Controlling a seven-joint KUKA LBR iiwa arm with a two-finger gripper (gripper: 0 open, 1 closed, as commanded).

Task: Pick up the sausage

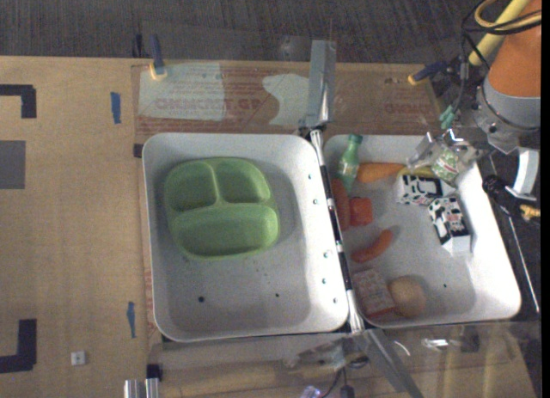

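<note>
The sausage (375,245) lies tilted near the middle of the right bin (498,289), well apart from the gripper (443,152), which sits over that bin's far right corner, up and to the right of it. Whether the gripper is wide or narrow cannot be told; its tip is hidden among clutter. Count: two white bins on the table (69,241). The left bin (163,302) holds one green divided tray (222,205). Right bin: one sausage, one carrot (381,172), one green bottle (348,160).

Divided plate (222,207) in left bin (159,241)
</note>
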